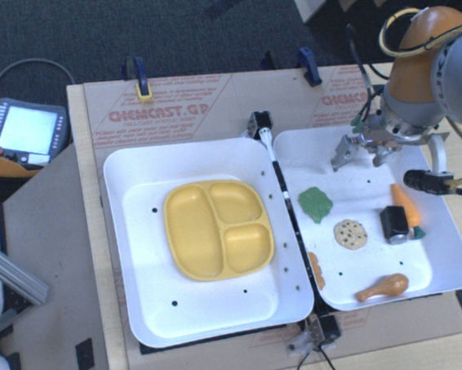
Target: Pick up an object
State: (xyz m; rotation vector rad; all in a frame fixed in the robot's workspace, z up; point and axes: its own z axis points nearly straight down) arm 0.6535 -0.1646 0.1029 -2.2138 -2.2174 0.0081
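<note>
Grey two-finger gripper over right white bin's far edge, fingers spread wide, holding nothing, touching nothing. Green leafy toy lies nearest, apart; round speckled cookie beyond.

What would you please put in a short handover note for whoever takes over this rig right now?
Hand: poised over the far part of the right white bin, nothing seen in it; grip state unclear.
In that bin: green leafy toy, round speckled cookie, small black block, orange carrot toy, tan drumstick toy.
Left white bin: yellow three-compartment plastic tray.
Done: nothing lifted yet.
Left: pick up one object.
</note>
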